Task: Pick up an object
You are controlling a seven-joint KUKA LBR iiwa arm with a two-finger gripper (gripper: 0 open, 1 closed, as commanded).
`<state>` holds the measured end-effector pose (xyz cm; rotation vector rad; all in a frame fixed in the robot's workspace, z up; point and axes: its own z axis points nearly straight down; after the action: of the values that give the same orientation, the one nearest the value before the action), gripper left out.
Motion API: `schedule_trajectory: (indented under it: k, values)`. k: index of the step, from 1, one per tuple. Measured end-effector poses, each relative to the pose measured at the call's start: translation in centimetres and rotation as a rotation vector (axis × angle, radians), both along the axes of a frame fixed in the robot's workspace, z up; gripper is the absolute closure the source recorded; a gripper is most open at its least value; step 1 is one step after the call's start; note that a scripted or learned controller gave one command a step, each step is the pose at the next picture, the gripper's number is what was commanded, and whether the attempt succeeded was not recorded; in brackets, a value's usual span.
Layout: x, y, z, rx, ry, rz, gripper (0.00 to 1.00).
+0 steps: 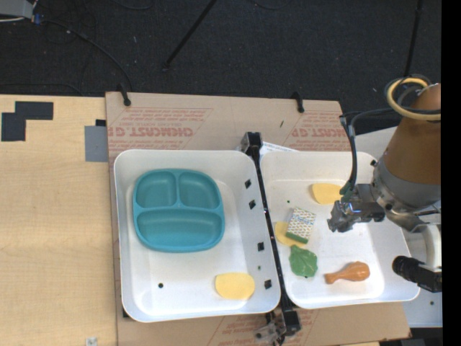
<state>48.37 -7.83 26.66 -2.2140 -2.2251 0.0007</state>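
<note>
My gripper (341,219) hangs over the right bin (364,295), right of the middle, with nothing seen between its fingers. Left of it lies a small patterned packet (301,223) with a green edge, partly over a yellow piece (283,234). Below that sits a green leafy toy (303,261). An orange drumstick toy (348,272) lies just below the gripper. A yellow slice (325,192) rests toward the bin's back, just up-left of the gripper.
The left bin (137,280) holds a teal divided plate (177,210) and a yellow round piece (234,285) near its front. A black divider rail (261,222) runs between the bins. The arm's orange and grey body (418,150) rises at the right.
</note>
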Motion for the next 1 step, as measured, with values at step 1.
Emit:
schedule_trajectory:
  k: [1]
  values:
    - [1.56, 4.02, -0.8, -0.001, 0.001, -0.002, 1.0]
